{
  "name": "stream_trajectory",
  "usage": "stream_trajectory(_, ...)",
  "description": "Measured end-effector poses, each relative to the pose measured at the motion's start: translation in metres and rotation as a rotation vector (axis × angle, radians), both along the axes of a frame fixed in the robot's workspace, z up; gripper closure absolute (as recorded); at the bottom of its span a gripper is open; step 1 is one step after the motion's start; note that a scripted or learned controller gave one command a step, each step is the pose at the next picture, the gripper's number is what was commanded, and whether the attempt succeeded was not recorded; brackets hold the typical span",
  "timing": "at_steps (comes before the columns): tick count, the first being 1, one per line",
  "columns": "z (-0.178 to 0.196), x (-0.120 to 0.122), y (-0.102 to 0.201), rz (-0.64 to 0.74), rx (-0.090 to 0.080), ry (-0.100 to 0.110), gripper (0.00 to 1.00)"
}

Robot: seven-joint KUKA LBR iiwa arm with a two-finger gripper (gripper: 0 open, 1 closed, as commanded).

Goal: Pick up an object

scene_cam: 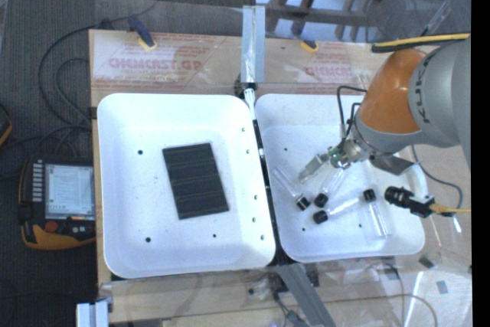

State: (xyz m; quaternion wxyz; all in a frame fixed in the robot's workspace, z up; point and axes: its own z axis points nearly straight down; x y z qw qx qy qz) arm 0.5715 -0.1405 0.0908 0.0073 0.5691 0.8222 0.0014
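Several clear vials with black caps lie in the right bin [291, 241]. One vial [289, 188] lies at the left with its cap toward the front. Another vial [331, 184] sits just under my gripper [323, 164]. A third vial [343, 207] lies flat further front, and one more vial [376, 216] rests to the right. My gripper hangs low over the middle of this bin, right above the vials. Nothing is visibly held in it. A black ribbed rectangular pad [195, 180] lies flat in the left bin [122, 241].
The raised rims of the two bins meet in a ridge [262, 172] between them. A clear plastic sheet and a metal post [252, 50] stand behind the bins. A teach pendant [57, 203] lies on the floor at the left.
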Motion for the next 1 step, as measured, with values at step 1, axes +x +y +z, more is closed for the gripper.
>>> stream_trajectory(1, 0.011, 0.0017, 0.0008, -0.001, 0.002, -0.005, 1.0)
